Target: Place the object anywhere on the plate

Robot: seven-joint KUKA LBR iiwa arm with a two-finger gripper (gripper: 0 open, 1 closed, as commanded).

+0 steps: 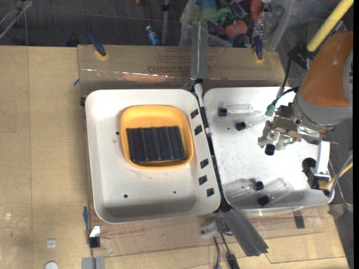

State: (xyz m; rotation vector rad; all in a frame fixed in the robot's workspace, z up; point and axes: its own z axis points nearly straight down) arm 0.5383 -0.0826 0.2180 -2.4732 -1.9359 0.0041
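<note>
Bottles of clear plastic with black caps [259, 188] lie nearest me, low in the right bin [297, 167], close against its lower wall. They are hard to read, since the plastic all but vanishes against the white.

A little further up the frame, the gripper [275, 140] hangs over the middle of that same bin, at the end of the grey and orange arm [331, 77], which reaches in from the right edge. I cannot tell whether the gripper is open or closed. It is a tangle of metal from here, and a small black piece at its lower tip could be part of it or a cap.

Level with it, in the left bin [106, 206], sits the yellow plate [129, 116]. A dark ribbed slab [156, 143] lies flat and square in its middle, well inside the rim. If that slab is the object meant, I would judge the placing done and the arm simply parked clear of it.

Further up in the right bin lie another clear vial [235, 111] and a loose black cap [241, 126]. Beyond the bench, at the top of the frame, stands a tub of coloured toys [235, 4], cut off by the frame's upper edge.
</note>
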